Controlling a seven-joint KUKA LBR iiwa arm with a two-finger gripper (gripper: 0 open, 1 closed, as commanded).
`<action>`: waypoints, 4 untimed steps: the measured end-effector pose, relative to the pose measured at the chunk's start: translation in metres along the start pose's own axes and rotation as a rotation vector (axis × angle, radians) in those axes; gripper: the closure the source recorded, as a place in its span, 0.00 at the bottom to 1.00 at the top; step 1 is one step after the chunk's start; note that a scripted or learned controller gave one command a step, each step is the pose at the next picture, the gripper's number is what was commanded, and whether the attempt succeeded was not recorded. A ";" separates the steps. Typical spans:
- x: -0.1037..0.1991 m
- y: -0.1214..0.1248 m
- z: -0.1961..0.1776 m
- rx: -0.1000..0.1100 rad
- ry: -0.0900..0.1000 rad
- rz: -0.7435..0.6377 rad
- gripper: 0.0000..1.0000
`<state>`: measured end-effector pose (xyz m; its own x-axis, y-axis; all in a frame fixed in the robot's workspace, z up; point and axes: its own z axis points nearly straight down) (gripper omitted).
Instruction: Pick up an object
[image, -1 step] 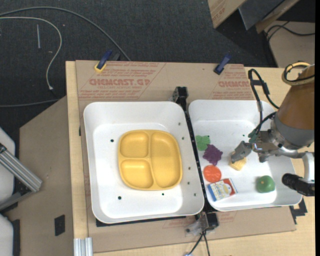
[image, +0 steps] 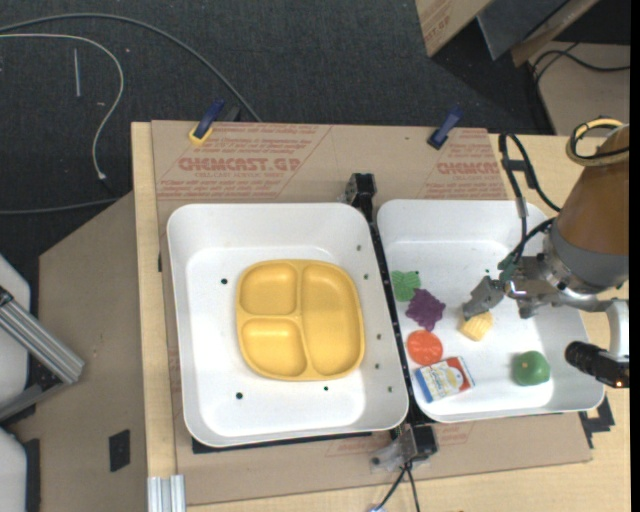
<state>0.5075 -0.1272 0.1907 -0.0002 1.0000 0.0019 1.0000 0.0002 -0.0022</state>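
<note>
Robotics lab: clamped cardboard bench (image: 300, 160), loose cables (image: 100, 110), bins (image: 190, 300).

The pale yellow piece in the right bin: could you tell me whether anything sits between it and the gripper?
Nothing visible does. The gripper hangs right above the pale yellow piece, with no object between them. The purple piece lies apart to its left, the green ball to its lower right.

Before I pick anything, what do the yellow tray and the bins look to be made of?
Yellow tray: looks like moulded plastic, smooth with a dull sheen and rounded compartment ridges. Bins: probably thin formed white plastic, glossy, with rolled rims and soft corner highlights. The look alone cannot confirm either.
</note>
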 end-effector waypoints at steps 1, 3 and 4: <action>0.004 0.001 0.062 0.006 0.002 0.000 0.00; 0.005 0.005 0.091 -0.011 0.000 0.001 1.00; 0.009 0.008 0.028 -0.009 -0.003 -0.002 1.00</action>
<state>0.5155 -0.1179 0.1628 -0.0019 1.0000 -0.0010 1.0000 0.0019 0.0066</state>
